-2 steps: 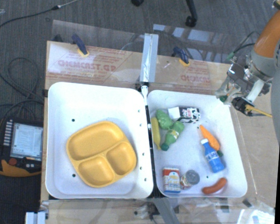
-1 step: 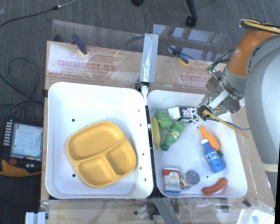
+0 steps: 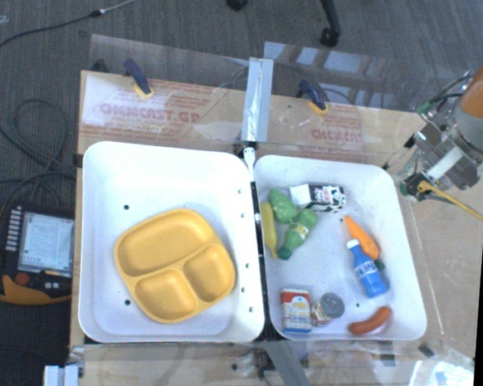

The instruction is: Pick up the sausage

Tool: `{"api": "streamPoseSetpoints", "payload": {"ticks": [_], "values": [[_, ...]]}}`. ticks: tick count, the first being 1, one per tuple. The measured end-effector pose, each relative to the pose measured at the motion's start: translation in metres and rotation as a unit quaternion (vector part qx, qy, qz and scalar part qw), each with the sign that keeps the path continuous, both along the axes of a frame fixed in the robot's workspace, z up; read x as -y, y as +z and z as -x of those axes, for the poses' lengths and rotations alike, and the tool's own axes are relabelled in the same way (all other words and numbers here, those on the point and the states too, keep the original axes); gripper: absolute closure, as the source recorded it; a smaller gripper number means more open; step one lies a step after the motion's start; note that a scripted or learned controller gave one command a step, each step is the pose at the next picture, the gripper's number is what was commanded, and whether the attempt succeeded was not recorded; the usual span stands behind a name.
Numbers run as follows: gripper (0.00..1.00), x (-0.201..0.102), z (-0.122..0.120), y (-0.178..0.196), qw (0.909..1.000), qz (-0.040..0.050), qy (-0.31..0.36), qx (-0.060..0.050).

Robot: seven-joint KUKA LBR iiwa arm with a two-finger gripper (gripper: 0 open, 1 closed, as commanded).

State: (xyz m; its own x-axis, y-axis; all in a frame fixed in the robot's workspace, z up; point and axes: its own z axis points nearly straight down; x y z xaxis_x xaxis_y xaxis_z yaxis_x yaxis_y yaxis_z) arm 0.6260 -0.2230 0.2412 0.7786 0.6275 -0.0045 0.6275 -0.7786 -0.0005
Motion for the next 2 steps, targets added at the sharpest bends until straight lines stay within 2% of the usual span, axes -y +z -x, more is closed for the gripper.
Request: {"api": "streamPoseSetpoints", "payload": {"ticks": [1, 2], "values": [[1.0, -0.069, -0.009, -0.079, 0.9841, -0.0002, -0.178, -0.001], [1.0, -0.058, -0.02, -0.02, 0.9788, 0.0005, -0.205, 0.0]]}}
